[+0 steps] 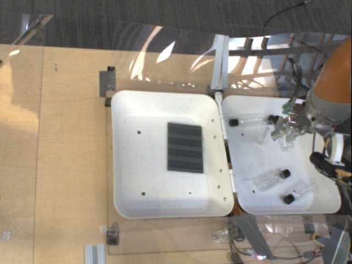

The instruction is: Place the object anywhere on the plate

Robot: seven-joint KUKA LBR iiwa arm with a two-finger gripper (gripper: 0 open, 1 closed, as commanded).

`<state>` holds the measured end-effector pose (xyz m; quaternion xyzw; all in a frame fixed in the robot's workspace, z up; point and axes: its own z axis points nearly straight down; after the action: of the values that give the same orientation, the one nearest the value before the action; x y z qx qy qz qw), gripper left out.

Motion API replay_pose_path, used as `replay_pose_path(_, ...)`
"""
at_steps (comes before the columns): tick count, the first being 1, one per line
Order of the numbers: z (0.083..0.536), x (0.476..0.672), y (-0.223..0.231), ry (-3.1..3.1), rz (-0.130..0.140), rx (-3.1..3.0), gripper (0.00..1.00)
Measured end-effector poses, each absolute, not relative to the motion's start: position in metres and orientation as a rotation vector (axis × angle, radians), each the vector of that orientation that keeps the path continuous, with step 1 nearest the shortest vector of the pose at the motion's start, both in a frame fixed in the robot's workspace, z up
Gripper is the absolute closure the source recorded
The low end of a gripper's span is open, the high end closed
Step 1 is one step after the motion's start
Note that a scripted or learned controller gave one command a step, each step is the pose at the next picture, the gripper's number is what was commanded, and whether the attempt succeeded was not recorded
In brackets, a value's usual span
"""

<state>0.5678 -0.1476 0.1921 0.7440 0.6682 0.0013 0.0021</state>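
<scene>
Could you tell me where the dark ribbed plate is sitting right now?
The dark ribbed plate lies flat near the middle of the left bin, slightly towards the divider shared with the right bin.

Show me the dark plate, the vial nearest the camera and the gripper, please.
dark plate (185,147), camera view, middle of its ribbed top.
vial nearest the camera (297,193), camera view, its clear body.
gripper (284,130), camera view, at its fingertips.

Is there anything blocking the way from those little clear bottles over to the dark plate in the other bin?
Only the raised rims where the two bins meet lie between the clear vials in the right bin and the dark ribbed plate in the left bin. The gripper would have to lift a vial over them.
</scene>
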Motion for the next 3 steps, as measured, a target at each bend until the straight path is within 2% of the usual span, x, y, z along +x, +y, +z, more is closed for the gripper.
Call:
replay_pose_path(1,0.211,0.627,-0.105,2.162,0.005,2.274,1.0)
replay_pose_path(2,0.185,0.665,-0.031,2.318,0.003,2.117,1.0)
replay_pose_path(3,0.202,0.67,0.05,2.306,0.007,2.129,1.0)
